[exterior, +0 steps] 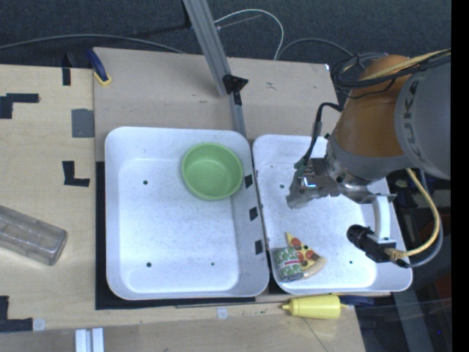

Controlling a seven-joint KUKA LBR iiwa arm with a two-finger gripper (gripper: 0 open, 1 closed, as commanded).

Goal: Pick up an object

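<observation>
The claw (pixel 302 193) hangs over the right-hand shallow white bin (pixel 352 270); cannot tell its state. A round green plastic bowl (pixel 212 171) sits in the left-hand shallow white bin (pixel 146 255).

Left bin (pixel 132 270): white, finely speckled with dark dots. Right bin (pixel 344 270): white, same speckling. Bowl (pixel 212 171): plain light green. Pizza-slice toy (pixel 297 257): tan edge, green patch, red and yellow spots. Bottle (pixel 315 307): solid yellow. Arm (pixel 381 123): grey with an orange band. Claw (pixel 306 188): metallic grey. Table (pixel 44 167): pale wood, black tape marks.
</observation>
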